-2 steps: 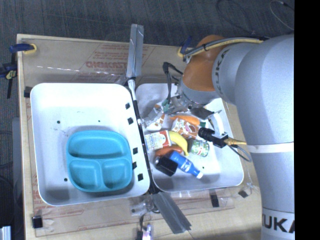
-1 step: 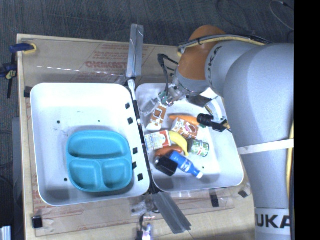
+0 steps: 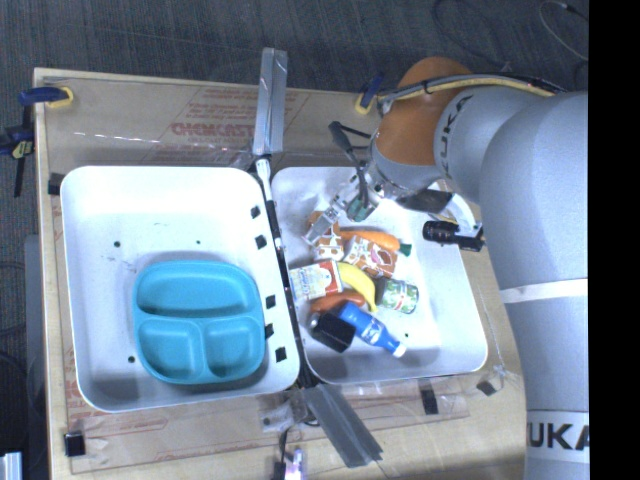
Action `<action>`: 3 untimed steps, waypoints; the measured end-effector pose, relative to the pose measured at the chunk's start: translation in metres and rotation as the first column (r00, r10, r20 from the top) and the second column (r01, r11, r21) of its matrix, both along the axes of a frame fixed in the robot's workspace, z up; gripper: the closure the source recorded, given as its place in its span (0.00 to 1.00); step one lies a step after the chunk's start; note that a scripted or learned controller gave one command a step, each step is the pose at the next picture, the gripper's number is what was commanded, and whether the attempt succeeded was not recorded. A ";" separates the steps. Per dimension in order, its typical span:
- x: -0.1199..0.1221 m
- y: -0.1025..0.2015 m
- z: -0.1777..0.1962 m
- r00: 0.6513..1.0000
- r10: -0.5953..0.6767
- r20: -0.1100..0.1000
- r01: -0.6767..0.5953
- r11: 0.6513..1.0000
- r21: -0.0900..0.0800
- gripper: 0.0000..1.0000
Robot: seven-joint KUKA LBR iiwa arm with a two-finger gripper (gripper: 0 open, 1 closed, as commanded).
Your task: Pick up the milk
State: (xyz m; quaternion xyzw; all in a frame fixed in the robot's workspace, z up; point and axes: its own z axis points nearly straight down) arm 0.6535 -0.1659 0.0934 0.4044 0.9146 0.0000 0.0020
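I see a blue tray (image 3: 196, 321) in a white bin (image 3: 90, 208). Blue bottle (image 3: 365, 329), yellow banana (image 3: 357, 283), grey-orange arm (image 3: 470, 133).

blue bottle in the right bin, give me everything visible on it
The blue bottle looks like glossy plastic, dark blue with a white cap at its lower-right end. It lies on its side, slanted, in the front of the right bin, at the lower edge of the clutter. Its upper-left end meets a black object, and a banana lies just above it. The label is unreadable.

The arm (image 3: 540, 248) is bulky grey with an orange band (image 3: 420, 118), black cables, and dark "KUKA" lettering.
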 end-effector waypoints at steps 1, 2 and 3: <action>0.001 0.000 0.009 1.000 0.005 0.002 -0.005 1.000 -0.002 1.00; -0.004 -0.006 0.030 0.996 0.092 -0.001 -0.092 0.996 0.000 1.00; -0.014 0.103 0.097 0.978 -0.210 -0.004 0.210 0.978 0.001 1.00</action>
